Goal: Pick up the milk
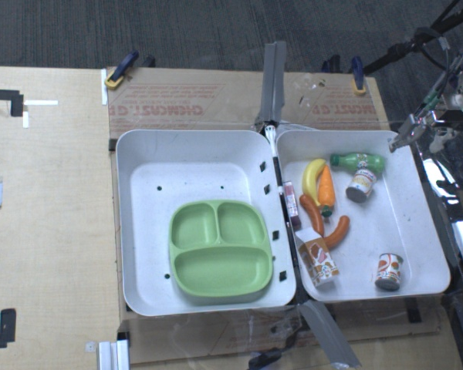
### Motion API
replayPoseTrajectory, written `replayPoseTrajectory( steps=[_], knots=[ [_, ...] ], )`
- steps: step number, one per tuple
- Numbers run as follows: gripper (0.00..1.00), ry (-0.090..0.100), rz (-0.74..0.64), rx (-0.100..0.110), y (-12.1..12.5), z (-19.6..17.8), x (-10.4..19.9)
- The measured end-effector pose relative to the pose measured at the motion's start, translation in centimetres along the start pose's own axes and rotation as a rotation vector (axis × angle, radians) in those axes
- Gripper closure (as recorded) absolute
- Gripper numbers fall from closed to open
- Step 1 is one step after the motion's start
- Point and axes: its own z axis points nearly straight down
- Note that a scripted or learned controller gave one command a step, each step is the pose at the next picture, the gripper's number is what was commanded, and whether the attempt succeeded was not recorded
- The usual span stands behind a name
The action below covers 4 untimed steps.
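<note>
Step in hand: approach, not yet begun in earnest. My end effector (420,123) sits at the far right rim of the right bin (428,230), above the bin's far corner and well apart from the target. Its state cannot be told from this view: the hardware there is small and tangled with cables. Nothing is seen held.

Location of target: the milk (319,262), a brown-and-white carton, is in the right bin, near corner, just beside the wall that divides it from the left bin (131,230).

Orientation: the carton appears to lie on its side. Its long axis runs on a diagonal, from the far-left end by the dividing wall to the near-right end toward the bin's front. The paler end points near-right; whether that is the top, I cannot confirm.

Neighbours: a sausage (336,231) lies at or touching the carton's far end; a can (388,271) stands apart to the right.

Next move, in my judgement: travel across the bin toward the near-left corner, turn the wrist to close across the carton's short width, and descend clear of the wall and sausage.
</note>
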Motion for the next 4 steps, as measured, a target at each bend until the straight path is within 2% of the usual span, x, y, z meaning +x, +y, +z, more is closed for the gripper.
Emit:
replayPoseTrajectory(
  steps=[1,2,3,4],
  knots=[
    [0.0,0.0,-0.272,-0.001,-6.2,1.2,5.3],
    [0.0,0.002,-0.303,0.001,-9.5,12.1,7.5],
    [0.0,0.0,-0.199,-0.001,-10.2,7.2,16.0],
    [1.0,-0.001,-0.196,-0.002,-10.1,6.3,15.9]
  ],
)
